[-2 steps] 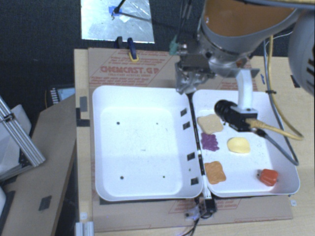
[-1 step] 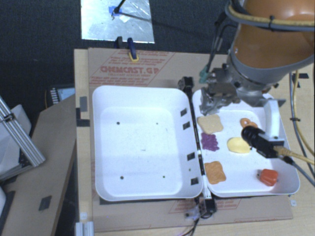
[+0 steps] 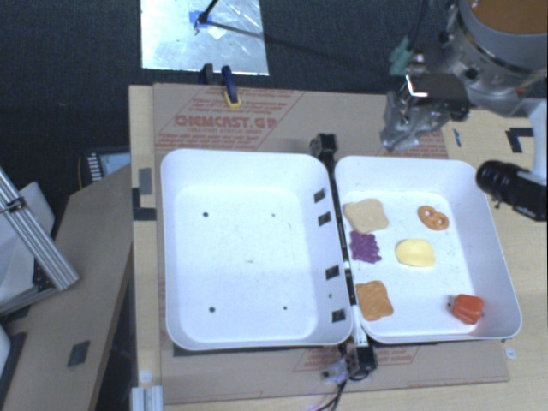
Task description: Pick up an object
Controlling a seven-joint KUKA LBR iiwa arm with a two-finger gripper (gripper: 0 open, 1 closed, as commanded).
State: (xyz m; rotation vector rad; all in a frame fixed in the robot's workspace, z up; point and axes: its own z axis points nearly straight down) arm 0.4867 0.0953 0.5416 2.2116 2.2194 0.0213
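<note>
the left bin (image 3: 240, 255) lies bare in front of me, probably kept as the drop side, while everything worth picking sits in the right bin (image 3: 479, 255), within easy reach of my arm. going across it: a tan bread slice (image 3: 366, 216) near the divider, a purple cluster (image 3: 365, 247) just below it, a browner toast piece (image 3: 374, 300) near the front; then a yellow lemon-like lump (image 3: 414, 253) in the middle, a small pretzel (image 3: 433, 218) behind it, and a red-orange piece (image 3: 467, 308) in the front right corner. they lie mostly apart, which i judge helps a clean grasp. my gripper (image 3: 409, 127) hangs above the table behind the right bin's back rim, holding nothing; i cannot tell whether it is apart or together, as it blurs into the wrist hardware. my arm is cut off at the frame's top right
</note>
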